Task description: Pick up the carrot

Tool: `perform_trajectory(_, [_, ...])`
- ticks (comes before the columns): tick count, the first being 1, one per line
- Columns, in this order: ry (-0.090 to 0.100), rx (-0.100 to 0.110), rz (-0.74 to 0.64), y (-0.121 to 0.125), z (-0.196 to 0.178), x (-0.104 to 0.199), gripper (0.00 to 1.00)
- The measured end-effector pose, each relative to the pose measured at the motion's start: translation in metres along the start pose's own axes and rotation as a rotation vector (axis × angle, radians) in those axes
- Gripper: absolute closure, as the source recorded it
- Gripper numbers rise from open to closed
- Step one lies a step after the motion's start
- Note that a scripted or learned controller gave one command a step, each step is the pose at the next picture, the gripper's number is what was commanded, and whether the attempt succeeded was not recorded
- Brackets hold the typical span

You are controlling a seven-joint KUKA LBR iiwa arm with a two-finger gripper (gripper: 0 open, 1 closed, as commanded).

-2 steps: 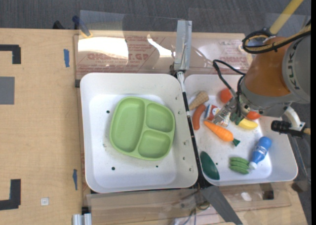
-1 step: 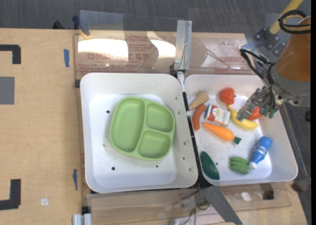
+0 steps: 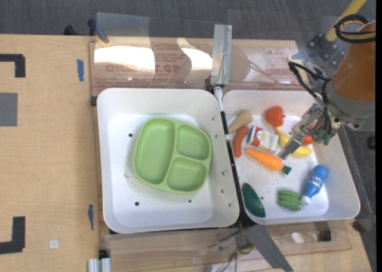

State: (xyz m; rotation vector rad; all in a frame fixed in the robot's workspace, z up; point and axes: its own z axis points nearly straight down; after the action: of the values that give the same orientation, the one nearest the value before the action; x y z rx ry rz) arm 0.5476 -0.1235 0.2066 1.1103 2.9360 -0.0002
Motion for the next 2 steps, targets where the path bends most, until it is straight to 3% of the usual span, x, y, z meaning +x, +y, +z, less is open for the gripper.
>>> perform_trajectory(1, [-0.014, -0.01, 0.135, 0.021, 0.101, 0.008, 0.0])
perform_trajectory(2, [-0.028, -0.017, 0.133, 0.023, 0.088, 0.005, 1.0])
